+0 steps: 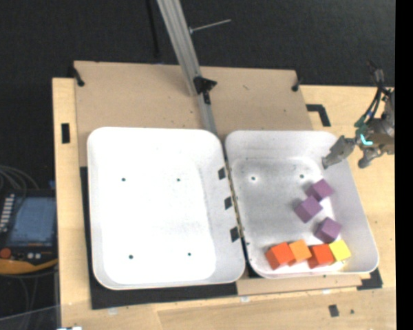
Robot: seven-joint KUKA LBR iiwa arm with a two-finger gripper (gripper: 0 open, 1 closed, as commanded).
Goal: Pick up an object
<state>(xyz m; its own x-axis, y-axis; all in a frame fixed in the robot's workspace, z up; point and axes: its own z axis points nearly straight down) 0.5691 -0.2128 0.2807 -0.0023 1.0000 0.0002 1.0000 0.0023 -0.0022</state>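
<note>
Spanning most of the frame, the tan wooden surface [275, 95] carries two shallow white bins side by side. The left bin [103, 157] is the broader of the two, its floor marked by four small dark dots. The right bin [261, 150] touches it along a dark hinged seam and holds all the blocks, gathered in its right and lower part. A grey metal pole [182, 43] slants down from the top of the frame to the surface just above the seam between the bins.

At the far left, off the surface, sits a handheld control pendant [27, 225] with a bluish screen and an orange lower edge (whatever is on the screen is too blurred to read, and no legible label or brand shows anywhere).

The gripper [351, 153] hangs at the right bin's upper right corner, over its rim; its two fingers are spread apart with nothing between them, one pointing down-left into the bin.

Three purple cubes run in a loose diagonal: an upper purple cube [322, 189], a middle purple cube [306, 208] just beside it, and a lower purple cube [327, 229] slightly apart. Along the bin's lower wall four blocks sit in a touching row: a red-orange block [281, 255], an orange block [300, 250], a red block [321, 255] and a yellow block [340, 250].
</note>
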